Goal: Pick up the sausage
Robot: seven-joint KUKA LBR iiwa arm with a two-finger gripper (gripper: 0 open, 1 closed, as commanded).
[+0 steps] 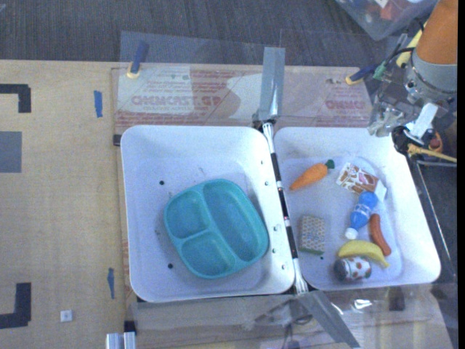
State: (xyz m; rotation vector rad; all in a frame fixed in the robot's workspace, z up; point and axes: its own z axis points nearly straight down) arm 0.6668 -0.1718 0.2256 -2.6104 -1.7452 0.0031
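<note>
Grey arm with orange band [442, 31] running off right picture edge. Gripper [389, 122] fingers blurring together, too small to resolve. Clear plastic container [378, 2] getting cropped at top edge.

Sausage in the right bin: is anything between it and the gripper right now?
Nothing lies over the sausage, so it is open from above. The gripper is at the right bin's back corner. The blue bottle and banana crowd the sausage's left side and may hinder the grasp.

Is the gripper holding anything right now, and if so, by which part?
Nothing is held. The gripper is above the right bin's far corner, and the sausage lies in that bin beside the banana.
</note>
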